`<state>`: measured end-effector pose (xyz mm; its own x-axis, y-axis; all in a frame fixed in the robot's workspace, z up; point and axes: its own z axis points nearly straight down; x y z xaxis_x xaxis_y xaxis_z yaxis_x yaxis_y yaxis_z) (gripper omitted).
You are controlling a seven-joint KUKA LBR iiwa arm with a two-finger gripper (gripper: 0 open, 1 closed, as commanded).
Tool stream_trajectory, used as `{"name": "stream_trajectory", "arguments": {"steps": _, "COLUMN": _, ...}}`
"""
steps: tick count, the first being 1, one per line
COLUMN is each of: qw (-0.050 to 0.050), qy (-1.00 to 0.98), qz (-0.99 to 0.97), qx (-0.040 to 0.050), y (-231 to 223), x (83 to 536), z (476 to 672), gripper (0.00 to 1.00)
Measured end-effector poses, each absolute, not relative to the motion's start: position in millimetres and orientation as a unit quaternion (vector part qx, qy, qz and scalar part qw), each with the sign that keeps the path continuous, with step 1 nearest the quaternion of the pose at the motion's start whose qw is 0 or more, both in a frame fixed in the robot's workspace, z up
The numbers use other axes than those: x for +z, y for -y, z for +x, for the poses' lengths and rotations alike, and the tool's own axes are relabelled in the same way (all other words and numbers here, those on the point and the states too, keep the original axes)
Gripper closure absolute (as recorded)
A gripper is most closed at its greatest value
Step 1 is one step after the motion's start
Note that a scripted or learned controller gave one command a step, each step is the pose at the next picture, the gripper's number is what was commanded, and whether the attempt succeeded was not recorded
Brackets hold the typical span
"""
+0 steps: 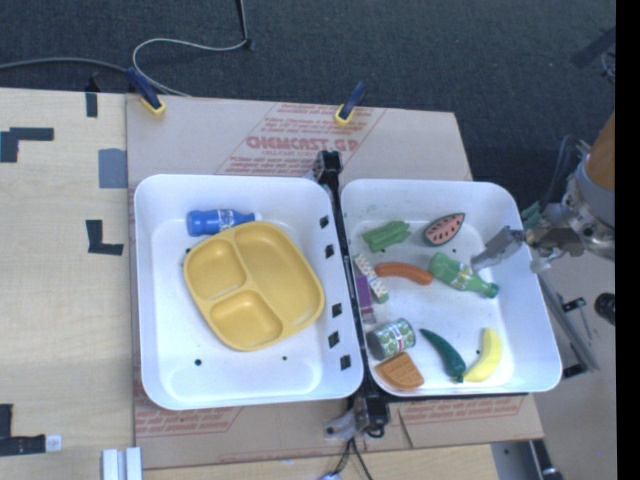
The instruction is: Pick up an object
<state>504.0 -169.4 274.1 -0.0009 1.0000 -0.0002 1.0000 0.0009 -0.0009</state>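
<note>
The right bin (525, 298) holds several small items: a green bottle (462, 275), a watermelon slice (443, 229), a green toy (386, 235), an orange sausage shape (404, 272), a purple bar (371, 282), a tin can (390, 338), an orange wedge (400, 371), a dark green pepper (443, 353) and a banana (484, 356). My gripper (505, 243) hangs over the bin's right rim, just right of and above the green bottle. I see nothing held in it.
The left bin (160, 298) holds a yellow divided plate (253, 284) and a blue bottle (218, 221) behind it. A black divider (340, 268) runs between the bins. Both bins rest on cardboard (290, 138) with yellow clamps at its far edge.
</note>
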Motion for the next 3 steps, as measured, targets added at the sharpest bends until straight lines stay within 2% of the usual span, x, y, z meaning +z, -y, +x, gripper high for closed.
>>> {"name": "stream_trajectory", "arguments": {"steps": 1, "qw": 0.001, "qy": 0.707, "qz": -0.707, "qx": 0.0005, "y": 189, "x": 95, "z": 533.1, "gripper": 0.00}}
{"name": "stream_trajectory", "arguments": {"steps": 2, "qw": -0.002, "qy": 0.708, "qz": -0.706, "qx": -0.0007, "y": 161, "x": 86, "z": 568.9, "gripper": 0.00}}
{"name": "stream_trajectory", "arguments": {"steps": 3, "qw": -0.002, "qy": 0.708, "qz": -0.707, "qx": -0.0007, "y": 161, "x": 96, "z": 568.9, "gripper": 1.00}}
